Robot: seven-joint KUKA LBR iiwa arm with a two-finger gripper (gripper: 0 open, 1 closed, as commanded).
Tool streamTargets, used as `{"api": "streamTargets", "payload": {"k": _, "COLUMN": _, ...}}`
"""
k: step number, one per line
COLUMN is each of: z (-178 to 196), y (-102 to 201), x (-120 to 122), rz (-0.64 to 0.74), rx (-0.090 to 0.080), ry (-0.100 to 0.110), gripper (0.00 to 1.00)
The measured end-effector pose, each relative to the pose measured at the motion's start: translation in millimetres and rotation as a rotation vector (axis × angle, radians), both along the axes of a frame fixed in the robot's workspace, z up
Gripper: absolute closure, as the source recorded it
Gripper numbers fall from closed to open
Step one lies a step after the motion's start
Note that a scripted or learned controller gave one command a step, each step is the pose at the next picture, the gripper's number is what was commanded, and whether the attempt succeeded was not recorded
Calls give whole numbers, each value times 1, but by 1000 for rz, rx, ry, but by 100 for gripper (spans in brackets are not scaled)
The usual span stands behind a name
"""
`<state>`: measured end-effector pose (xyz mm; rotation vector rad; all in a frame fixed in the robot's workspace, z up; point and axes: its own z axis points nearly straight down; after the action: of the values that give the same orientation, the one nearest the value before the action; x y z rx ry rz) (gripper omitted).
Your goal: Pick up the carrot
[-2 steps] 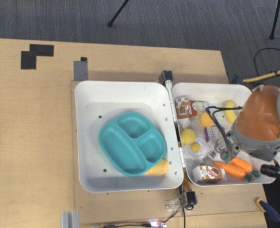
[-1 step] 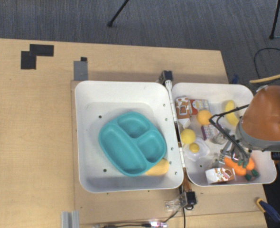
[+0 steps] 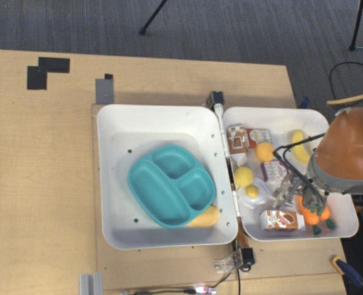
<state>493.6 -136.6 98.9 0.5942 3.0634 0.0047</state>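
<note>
The carrot (image 3: 312, 212), orange with green leaf ends, lies in the front right corner of the right bin (image 3: 347, 229). Part of it is hidden under the arm's wrist. My gripper (image 3: 290, 195) is lowered into that bin just left of the carrot, between it and a brown and white carton (image 3: 280, 220). The wrist and black cables block the view of the gripper's tip, so I cannot tell whether it touches the carrot.
The right bin also holds a second carton (image 3: 240, 138), an orange ball (image 3: 265, 152), several yellow fruits (image 3: 243, 176) and a purple packet (image 3: 272, 169). The left bin (image 3: 111, 165) holds a teal divided plate (image 3: 172, 186) with a yellow piece (image 3: 206, 216) at its edge.
</note>
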Motion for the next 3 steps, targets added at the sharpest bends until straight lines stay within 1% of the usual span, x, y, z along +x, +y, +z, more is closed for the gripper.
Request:
{"api": "streamTargets", "payload": {"k": 1, "z": 2, "y": 0, "x": 3, "rz": 0, "rx": -3, "ry": -12, "gripper": 0}}
{"api": "streamTargets", "payload": {"k": 2, "z": -8, "y": -3, "x": 5, "rz": 141, "rx": -7, "ry": -20, "gripper": 0}}
{"api": "streamTargets", "payload": {"k": 3, "z": -12, "y": -12, "x": -4, "rz": -473, "rx": 6, "ry": 12, "gripper": 0}}
